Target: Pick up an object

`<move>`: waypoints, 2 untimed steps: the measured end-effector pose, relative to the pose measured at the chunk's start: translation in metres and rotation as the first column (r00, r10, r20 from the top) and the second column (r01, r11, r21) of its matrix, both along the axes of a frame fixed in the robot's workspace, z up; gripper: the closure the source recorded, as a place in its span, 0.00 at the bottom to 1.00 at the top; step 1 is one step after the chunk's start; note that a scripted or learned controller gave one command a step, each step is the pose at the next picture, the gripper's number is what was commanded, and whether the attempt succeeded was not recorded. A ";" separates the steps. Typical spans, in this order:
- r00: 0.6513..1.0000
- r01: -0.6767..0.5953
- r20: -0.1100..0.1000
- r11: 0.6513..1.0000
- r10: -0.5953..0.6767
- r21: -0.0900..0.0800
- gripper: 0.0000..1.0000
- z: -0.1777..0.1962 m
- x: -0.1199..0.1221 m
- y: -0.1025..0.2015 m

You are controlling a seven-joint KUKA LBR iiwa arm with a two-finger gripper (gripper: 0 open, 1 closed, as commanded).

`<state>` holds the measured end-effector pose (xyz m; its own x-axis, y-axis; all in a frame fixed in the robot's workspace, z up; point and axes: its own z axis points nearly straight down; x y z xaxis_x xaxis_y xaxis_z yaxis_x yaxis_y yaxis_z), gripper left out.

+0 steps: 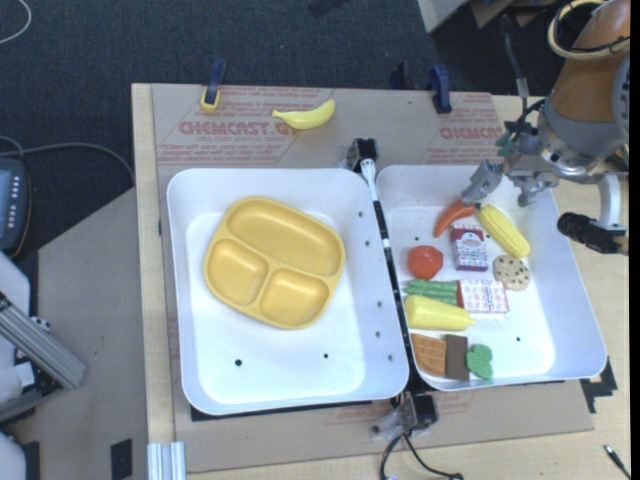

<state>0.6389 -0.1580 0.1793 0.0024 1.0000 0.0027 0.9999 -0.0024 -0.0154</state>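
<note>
The right bin (560, 313) holds several toy foods: an orange chili (455, 215), a yellow corn cob (504, 230), a small red box (468, 248), a red tomato (425, 261), a cookie (511, 272), a green pod (432, 291), a yellow piece (436, 314), a waffle (428, 352) and a green piece (480, 360). My gripper (505, 185) hangs over the back of this bin, just behind the chili and the corn. Its fingers stand apart and open, with nothing between them.
The left bin (195, 348) carries a yellow divided plate (275, 261). A toy banana (306, 116) lies on the cardboard behind the bins. Blue clamps (438, 88) grip the board's far edge. A black hinge (380, 238) runs between the bins.
</note>
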 end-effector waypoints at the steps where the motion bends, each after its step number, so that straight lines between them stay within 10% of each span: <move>1: 1.000 -0.002 0.015 1.000 0.002 -0.002 0.00 0.009 0.003 0.000; 2: 1.000 -0.004 0.010 1.000 0.004 -0.001 0.00 -0.041 0.010 0.007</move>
